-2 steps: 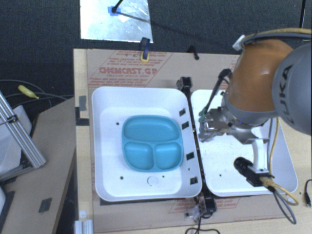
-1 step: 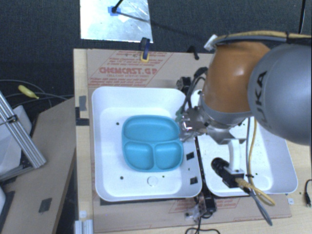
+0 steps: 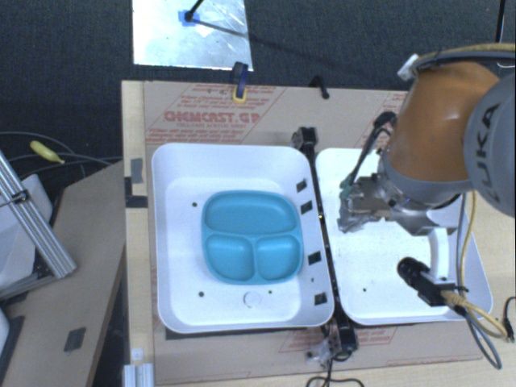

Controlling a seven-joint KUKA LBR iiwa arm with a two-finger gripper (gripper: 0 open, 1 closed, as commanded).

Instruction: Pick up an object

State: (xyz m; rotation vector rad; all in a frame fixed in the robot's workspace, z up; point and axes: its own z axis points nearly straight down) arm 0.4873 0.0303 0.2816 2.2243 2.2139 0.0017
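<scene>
Two white bins are set side by side on a brown bench [image 3: 218, 111] printed with red lettering. The left bin [image 3: 173, 216] carries a blue tray [image 3: 251, 236] with three compartments, lying flat near the bin's middle, slightly toward its right wall. A faint clear disc [image 3: 253, 300] is seen near that bin's front edge. The right bin [image 3: 363, 297] is overhung by the arm [image 3: 451, 127], whose orange band sits above the bin's far right corner. The gripper [image 3: 353, 208] hangs over the right bin's left side, near the dividing wall; whether it is open or closed cannot be told. Dark carpet surrounds the bench, with a shiny sheet [image 3: 189, 18] beyond the far edge.
</scene>
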